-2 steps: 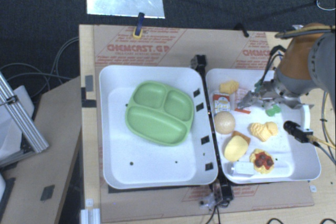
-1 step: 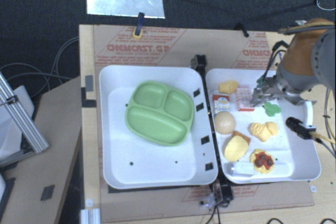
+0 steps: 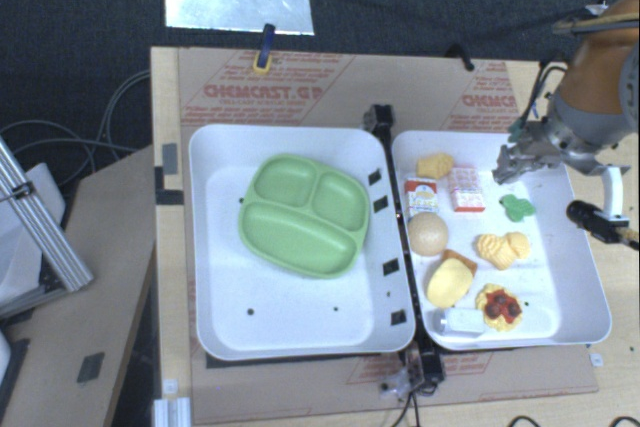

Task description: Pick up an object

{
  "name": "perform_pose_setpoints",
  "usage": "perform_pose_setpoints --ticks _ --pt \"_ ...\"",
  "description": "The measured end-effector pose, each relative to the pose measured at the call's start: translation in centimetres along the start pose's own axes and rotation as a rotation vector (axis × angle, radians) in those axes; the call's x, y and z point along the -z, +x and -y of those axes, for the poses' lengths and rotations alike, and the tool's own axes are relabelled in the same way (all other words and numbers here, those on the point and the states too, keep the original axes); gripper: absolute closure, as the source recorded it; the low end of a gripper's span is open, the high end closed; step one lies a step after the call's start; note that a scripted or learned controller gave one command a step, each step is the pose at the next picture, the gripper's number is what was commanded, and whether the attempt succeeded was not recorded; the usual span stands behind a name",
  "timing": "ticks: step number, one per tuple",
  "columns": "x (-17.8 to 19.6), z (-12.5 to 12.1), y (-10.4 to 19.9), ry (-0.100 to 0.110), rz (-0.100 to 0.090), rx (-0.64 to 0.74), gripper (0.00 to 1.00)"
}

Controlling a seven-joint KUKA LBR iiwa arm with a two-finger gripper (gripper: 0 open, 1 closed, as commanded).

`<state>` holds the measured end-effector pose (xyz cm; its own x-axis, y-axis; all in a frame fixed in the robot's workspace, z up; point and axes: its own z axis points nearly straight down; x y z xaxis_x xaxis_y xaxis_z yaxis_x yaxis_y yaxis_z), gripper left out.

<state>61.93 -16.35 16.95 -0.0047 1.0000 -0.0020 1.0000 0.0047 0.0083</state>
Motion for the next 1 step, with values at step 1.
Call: perform_pose_setpoints --ticks 1 --pt "5.49 -0.24 -0.04 0.0 0.0 0.001 1.0"
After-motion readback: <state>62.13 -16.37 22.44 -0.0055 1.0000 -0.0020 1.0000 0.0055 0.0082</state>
